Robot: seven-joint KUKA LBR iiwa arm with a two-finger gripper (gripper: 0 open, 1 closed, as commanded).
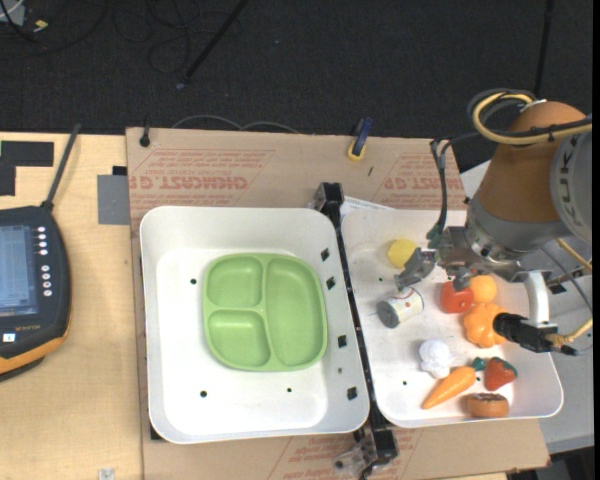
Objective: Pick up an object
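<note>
In the right bin (540,403), the gripper (417,264) hangs with fingers spread and pinching nothing, while the small grey-and-white cylinder (401,309) lies just near of it, long axis running left to right.

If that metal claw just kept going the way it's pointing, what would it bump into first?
The gripper points down into the right bin. Most likely it would first meet the small white-and-grey cylinder lying just below its tips, though from this overhead slant the depth is hard to judge; the yellow piece sits beside it.
</note>
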